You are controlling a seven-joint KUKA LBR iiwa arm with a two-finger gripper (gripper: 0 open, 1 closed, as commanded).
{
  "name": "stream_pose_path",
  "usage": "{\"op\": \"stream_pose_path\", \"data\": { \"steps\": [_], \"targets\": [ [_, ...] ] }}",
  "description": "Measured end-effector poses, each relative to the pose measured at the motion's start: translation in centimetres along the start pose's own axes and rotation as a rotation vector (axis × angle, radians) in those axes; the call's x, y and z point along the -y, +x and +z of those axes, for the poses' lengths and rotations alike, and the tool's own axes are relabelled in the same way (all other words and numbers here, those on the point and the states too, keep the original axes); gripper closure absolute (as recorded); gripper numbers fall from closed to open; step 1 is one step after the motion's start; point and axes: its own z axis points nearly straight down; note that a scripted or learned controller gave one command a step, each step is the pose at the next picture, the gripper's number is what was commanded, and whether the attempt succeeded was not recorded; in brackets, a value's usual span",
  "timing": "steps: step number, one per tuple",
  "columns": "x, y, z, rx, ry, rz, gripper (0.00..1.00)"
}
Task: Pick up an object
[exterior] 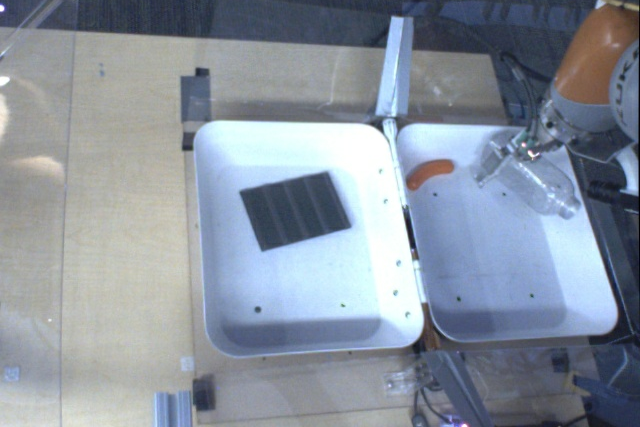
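Note:
A small orange sausage-shaped object (430,173) lies in the right bin (520,315), near its far left corner. A dark grey ribbed rectangular pad (296,209) lies flat in the left bin (300,325), tilted slightly. My gripper (522,187) hangs over the far right part of the right bin, to the right of the orange object and apart from it. Its pale translucent fingers (488,165) are spread open, and nothing sits between them.
A metal post (394,65) stands upright at the far end of the seam between the two bins. Cables run along the bench's right side. Wooden bench top (110,215) stretches to the left of the bins.

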Motion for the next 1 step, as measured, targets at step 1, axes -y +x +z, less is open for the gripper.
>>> {"op": "stream_pose_path", "data": {
  "steps": [1],
  "targets": [
    [-2.74, 7.56, -8.91, 0.012, -0.019, 0.015, 1.0]
  ]
}}
